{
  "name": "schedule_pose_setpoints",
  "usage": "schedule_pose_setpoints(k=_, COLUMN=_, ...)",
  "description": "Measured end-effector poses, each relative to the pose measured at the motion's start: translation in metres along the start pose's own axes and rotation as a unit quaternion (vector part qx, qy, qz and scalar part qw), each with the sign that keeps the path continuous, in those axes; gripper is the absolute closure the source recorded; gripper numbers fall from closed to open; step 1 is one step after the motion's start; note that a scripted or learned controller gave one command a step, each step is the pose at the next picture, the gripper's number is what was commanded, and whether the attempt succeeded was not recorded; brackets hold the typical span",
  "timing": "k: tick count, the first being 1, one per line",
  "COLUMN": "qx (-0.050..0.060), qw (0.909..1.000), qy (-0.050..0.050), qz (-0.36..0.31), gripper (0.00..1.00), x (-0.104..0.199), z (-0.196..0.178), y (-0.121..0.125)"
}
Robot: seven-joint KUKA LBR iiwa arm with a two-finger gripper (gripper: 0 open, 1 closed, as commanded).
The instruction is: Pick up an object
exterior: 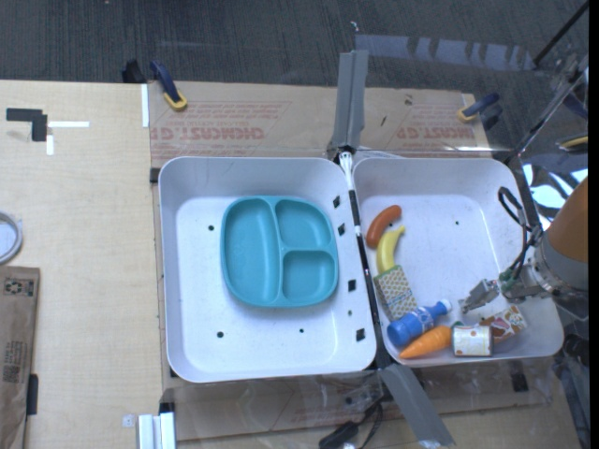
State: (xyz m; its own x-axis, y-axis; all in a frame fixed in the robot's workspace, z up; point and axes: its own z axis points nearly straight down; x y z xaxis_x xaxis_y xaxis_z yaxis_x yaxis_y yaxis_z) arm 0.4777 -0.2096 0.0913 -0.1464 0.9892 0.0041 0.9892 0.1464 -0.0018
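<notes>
The right bin (440,181) holds several small objects. An orange-red sausage (383,224) and a yellow banana (389,248) lie near its left wall. Below them sit a patterned packet (397,292), a blue bottle (416,323), an orange carrot (426,341), a white can (472,340) and a small red-and-white carton (508,325). My gripper (483,295) hangs low over the bin's right side, just above the can and carton. It is open, with nothing between its fingers.
The left bin (187,251) carries a teal divided plate (280,251). A metal divider post (351,101) rises between the bins at the back. The arm's orange band (573,227) sits at the right edge. Clamps and tape lie on the wooden bench.
</notes>
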Motion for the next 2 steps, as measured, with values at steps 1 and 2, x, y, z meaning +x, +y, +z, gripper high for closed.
schedule_pose_setpoints(k=1, qx=0.0, qw=1.0, qy=-0.001, qz=0.002, gripper=1.0, x=-0.0006, z=-0.0087, y=0.0005)
schedule_pose_setpoints(k=2, qx=0.0, qw=1.0, qy=-0.001, qz=0.002, gripper=0.0, x=-0.0006, z=-0.0087, y=0.0004)
